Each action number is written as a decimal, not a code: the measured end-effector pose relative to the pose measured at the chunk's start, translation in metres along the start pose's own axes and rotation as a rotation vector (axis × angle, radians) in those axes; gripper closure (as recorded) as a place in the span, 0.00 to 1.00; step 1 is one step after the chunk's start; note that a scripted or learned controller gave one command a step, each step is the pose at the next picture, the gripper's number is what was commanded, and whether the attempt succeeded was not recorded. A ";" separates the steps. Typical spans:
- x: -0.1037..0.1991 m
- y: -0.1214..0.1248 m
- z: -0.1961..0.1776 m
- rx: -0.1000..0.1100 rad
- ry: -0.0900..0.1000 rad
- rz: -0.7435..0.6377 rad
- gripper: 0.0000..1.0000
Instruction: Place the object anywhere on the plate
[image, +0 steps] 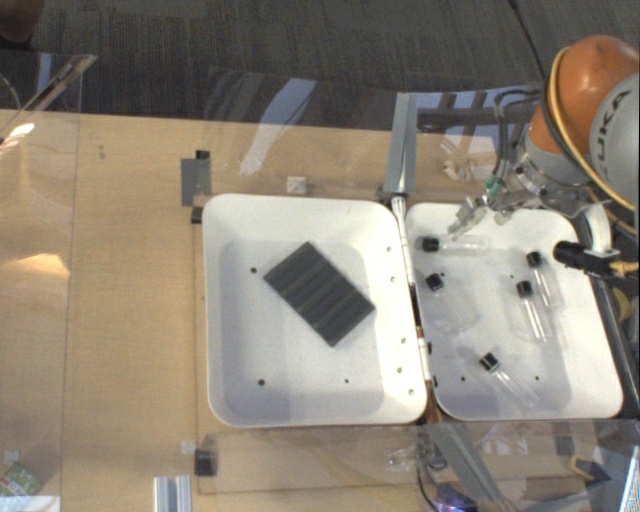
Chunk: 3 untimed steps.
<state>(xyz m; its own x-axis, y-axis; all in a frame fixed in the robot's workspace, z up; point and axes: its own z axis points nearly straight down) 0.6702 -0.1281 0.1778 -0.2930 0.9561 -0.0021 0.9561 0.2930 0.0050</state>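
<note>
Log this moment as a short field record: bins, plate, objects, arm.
left bin: holds a dark grey ribbed plate, lying flat and turned at a slant
right bin: holds several small clear tubes with black caps, scattered and apart
arm: at the upper right, above the right bin's far corner
plate contents: nothing on it
task state: not yet done
</note>
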 end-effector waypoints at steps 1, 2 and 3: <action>-0.074 -0.022 -0.032 -0.001 -0.002 -0.099 0.00; -0.073 -0.020 -0.045 -0.007 -0.007 -0.104 1.00; -0.073 -0.020 -0.045 -0.007 -0.007 -0.104 0.00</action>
<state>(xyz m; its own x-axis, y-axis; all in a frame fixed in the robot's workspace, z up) 0.6722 -0.2039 0.2223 -0.3905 0.9206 -0.0098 0.9205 0.3906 0.0117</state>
